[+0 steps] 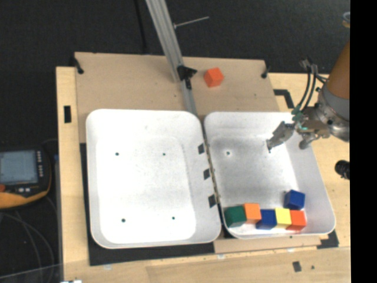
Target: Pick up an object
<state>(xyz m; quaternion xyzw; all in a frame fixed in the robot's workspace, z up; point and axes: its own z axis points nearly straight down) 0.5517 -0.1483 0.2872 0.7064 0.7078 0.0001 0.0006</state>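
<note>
Gripper over right bin far end, jaws apart, nothing between; blocks row well apart at near wall

Two white bins on the desk: left bin and right bin.

Blocks counted: seven.
- Six lie in the right bin, at its near edge: one green, one orange, two blue, one yellow, one red-orange.
- One orange block sits on the desk beyond the right bin.

One tool above the right bin.
</note>
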